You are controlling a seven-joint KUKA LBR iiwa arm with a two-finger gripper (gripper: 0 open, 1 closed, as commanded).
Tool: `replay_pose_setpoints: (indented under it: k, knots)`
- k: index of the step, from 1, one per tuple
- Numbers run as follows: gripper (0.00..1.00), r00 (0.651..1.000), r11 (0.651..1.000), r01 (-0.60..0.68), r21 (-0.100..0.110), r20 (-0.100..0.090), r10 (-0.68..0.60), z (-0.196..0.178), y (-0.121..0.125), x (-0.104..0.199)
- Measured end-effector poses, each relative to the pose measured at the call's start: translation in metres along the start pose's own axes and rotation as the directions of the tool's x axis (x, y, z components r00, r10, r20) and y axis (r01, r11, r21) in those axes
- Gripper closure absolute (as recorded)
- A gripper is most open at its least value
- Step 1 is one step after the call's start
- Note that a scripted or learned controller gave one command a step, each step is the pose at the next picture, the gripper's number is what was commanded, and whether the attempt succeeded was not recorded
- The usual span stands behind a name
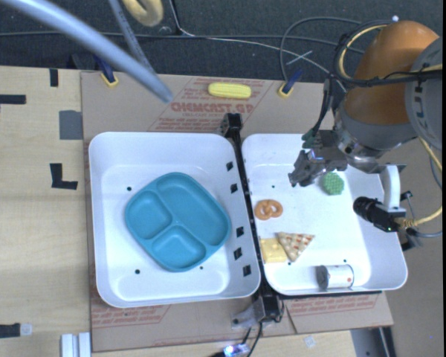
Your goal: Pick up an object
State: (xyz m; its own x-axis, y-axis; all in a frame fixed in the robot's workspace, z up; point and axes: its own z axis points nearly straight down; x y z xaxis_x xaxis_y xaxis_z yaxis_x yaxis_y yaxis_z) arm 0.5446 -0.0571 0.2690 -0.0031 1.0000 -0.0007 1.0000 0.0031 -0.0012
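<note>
Camera view: gripper (pixel 303 171) hovering in right bin (pixel 372 270), just beside green ball (pixel 332 184). Jaws' state: cannot tell. Nothing lifted yet; pretzel (pixel 267 210), pizza slice (pixel 294 242), can (pixel 334 277) lying untouched. Grasp and lift remaining.

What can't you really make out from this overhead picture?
- End effector, camera view: dark and blurred, so its tip and anything under it are unclear.
- Green ball: partly covered by the arm.
- Small can: its label is too small to read.
- Yellow block: one edge lies under the pizza slice.
</note>
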Motion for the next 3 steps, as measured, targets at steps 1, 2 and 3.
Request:
replay_pose_setpoints:
  k: [1, 2, 3]
  knots:
    - [1.0, 1.0, 1.0, 0.001, 0.001, 0.0, -0.001, 0.015, 0.002, 0.059]
    - [1.0, 1.0, 1.0, 0.001, 0.0, -0.001, -0.001, 0.013, 0.011, 0.106]
    - [1.0, 1.0, 1.0, 0.002, 0.0, -0.001, -0.002, 0.012, 0.017, 0.158]
